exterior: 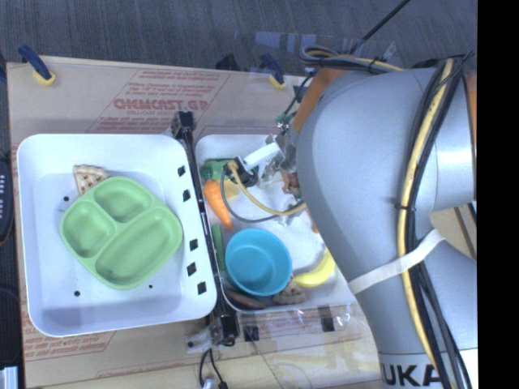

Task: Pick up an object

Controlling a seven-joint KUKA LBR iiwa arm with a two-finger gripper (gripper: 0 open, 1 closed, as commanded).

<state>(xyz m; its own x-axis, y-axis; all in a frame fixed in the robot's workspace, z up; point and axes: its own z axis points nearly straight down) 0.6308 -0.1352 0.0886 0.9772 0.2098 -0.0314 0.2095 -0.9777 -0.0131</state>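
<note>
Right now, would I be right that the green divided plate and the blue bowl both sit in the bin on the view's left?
Not quite: the camera view shows the green divided plate in the left-hand bin, but the blue bowl sits in the right-hand bin.

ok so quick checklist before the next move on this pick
1. Gripper is over the right bin: ok.
2. Gripper already holds something: cannot tell, the arm hides it.
3. Carrot lies uncovered beside the bin's left wall: ok.
4. Blue bowl stands open side up: ok.
5. Banana is fully exposed: not ok, partly under the arm.
6. Green divided plate sits in the left bin, apart from the arm: ok.
</note>
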